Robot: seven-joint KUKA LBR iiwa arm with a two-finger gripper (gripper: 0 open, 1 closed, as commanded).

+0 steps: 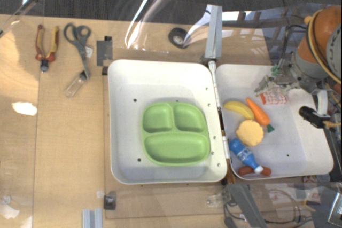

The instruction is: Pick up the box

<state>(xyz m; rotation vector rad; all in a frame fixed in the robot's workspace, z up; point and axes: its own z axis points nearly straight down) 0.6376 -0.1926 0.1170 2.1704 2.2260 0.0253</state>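
Box [273,96], small, white with red print, lies near the far edge of the right bin [299,163], and we see it just below the gripper [273,81]. In the single overhead view, the grey arm [323,34] with its orange band reaches in over the right bin's far right corner. We cannot tell whether the gripper is apart or together, nor whether it touches the box. Toward the right bin's left edge we find a banana [238,109], a carrot [258,111], a yellow lemon-like fruit [250,132], and a blue bottle [242,154] near the near left corner. The left bin [125,88] holds a green divided plate [175,133] at its centre. Scissors [80,42] and pliers [45,46] lie at the bench's far left corner.
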